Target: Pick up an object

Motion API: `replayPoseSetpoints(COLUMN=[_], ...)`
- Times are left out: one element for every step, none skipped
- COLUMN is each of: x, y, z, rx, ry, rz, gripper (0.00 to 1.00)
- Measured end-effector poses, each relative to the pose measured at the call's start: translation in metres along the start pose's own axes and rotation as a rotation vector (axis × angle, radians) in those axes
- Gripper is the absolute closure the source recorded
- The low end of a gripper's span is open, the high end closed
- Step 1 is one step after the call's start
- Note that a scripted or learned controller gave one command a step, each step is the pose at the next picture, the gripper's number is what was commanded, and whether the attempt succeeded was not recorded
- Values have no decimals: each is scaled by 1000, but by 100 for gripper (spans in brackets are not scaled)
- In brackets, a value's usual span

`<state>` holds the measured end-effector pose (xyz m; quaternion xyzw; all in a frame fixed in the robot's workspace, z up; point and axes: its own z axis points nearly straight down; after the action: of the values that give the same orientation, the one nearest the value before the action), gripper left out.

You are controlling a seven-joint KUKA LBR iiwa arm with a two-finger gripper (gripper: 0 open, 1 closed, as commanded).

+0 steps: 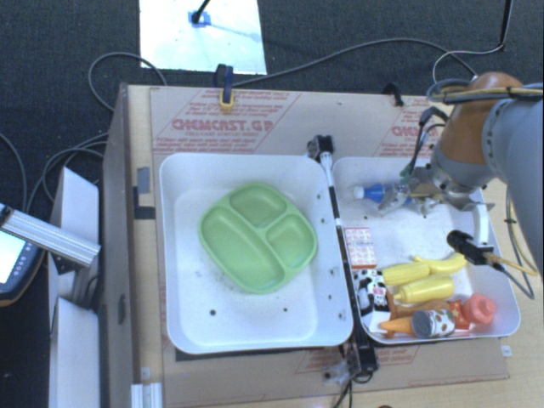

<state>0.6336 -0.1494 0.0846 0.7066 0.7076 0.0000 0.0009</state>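
Hovered over the far end of the right bin point(510, 308), with the gripper point(399, 195) just beside a small bottle point(370, 192). Lay toward the left bin point(170, 253) from the gripper, long axis across, blue cap leftward, clear body. Finger state: cannot be told. Nothing visibly grasped.

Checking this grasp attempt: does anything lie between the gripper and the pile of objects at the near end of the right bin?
Nothing visible does. The gripper sits at the right bin's far end; bare bin floor separates it from the yellow objects in the near-end pile.
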Motion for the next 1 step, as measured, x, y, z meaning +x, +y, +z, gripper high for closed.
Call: replayPoseSetpoints(x=[3], y=[-70], z=[0], rx=[1], ry=[1], rz=[1], gripper=[0])
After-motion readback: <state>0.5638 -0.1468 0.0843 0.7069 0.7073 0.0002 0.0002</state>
